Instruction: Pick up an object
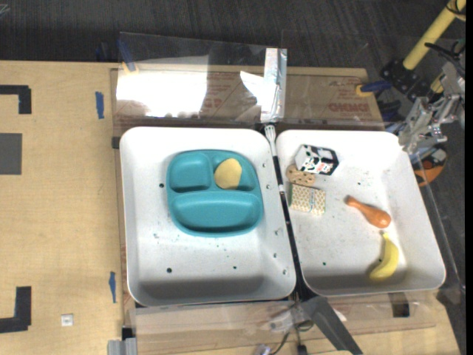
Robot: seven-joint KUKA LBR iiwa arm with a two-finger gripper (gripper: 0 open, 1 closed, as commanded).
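Before the reach: nothing picked yet.
Banana (385,260) lies near the right bin's (429,220) front corner; gripper (429,128) sits beyond the bin's far-right rim, jaws' state unclear, and must descend next.

The robot's metal gripper assembly (432,120) runs off the right edge, its details too small to make out. The small black-and-white patterned box (317,160) carries markings (possibly print) too blurred to read.
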